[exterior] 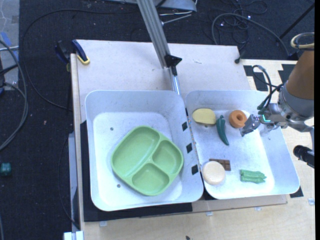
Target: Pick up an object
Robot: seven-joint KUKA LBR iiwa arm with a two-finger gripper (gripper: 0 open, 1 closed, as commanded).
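**Operator:** Green tray (146, 160) with three compartments sits in my left bin (100, 109), tilted a little across the floor. It is alone in there.

**Observer:** And the right bin?

**Operator:** My right bin (280, 169) has the small things. A pale yellow piece (204, 116) lies near the far left corner. Just beside it is a dark green pepper (222, 130), running slantwise toward me. An orange ring (238, 118) lies just right of the pepper's top end. Nearer me, a cream round piece (214, 173) touches a brown block (223, 164) behind it. A light green lump (252, 176) lies to their right, apart from both.

**Observer:** Where is the arm?

**Operator:** It comes in from the right, orange band over grey wrist, leaning across the right bin's far edge. My gripper (251, 125) is low, just right of the ring, its dark tip almost at the ring's edge.

**Observer:** Touching it?

**Operator:** I cannot tell; the gap is too small to read at this slant.

**Observer:** Does it hold anything?

**Operator:** I see nothing in its grip. How wide it stands, I cannot tell; the tip is one dark, blurred shape. Every piece rests on the bin floor.
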